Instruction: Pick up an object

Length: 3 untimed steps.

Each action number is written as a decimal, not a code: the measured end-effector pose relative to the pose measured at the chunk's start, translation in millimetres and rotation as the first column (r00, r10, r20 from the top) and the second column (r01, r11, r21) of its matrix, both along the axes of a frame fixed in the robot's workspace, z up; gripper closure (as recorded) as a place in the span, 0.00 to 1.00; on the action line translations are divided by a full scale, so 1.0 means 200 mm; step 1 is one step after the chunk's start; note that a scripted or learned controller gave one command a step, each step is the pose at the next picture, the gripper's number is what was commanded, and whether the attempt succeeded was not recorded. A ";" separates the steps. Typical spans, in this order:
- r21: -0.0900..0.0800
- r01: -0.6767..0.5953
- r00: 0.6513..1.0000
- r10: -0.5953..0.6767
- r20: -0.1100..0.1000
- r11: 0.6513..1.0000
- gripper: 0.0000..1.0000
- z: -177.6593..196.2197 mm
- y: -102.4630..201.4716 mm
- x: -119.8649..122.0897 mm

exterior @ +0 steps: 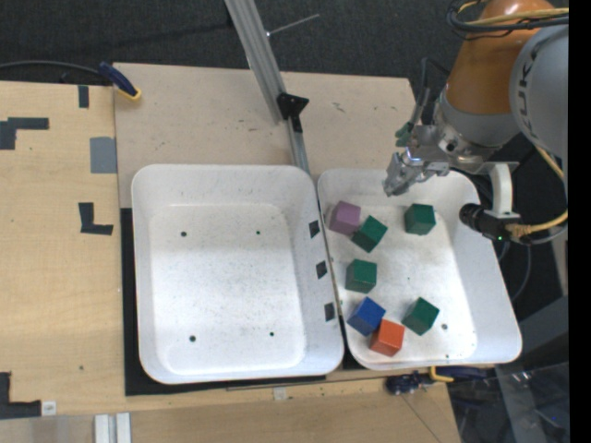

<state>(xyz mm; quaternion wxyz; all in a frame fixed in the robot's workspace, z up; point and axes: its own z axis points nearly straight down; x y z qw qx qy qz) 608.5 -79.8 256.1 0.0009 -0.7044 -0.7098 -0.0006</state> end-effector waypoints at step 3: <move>-0.001 0.000 1.000 0.000 -0.001 1.000 1.00 -0.16 0.85 0.14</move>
